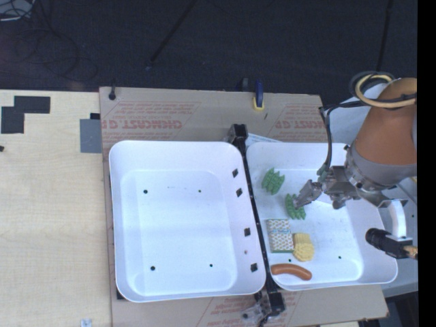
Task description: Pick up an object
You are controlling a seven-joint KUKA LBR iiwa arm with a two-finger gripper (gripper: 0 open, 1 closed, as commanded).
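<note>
The right bin (pixel 368 268) holds several small things. One green knobbly piece (pixel 273 180) lies near the bin's far left, and a second green piece (pixel 295 207) lies just below and right of it. My gripper (pixel 308 193) reaches in from the right, low over the bin, with its tip right beside the upper right edge of that second green piece. Nothing is visibly lifted. A square patterned tile (pixel 278 235), a yellow corn-like piece (pixel 302 246) and an orange-red sausage (pixel 291 272) lie along the bin's near left.
The left bin (pixel 122 182) sits beside the right one, with a black divider strip (pixel 246 203) between them. Both rest on a cardboard sheet (pixel 191 114). A blue and yellow clamp (pixel 259 99) stands at the sheet's far edge.
</note>
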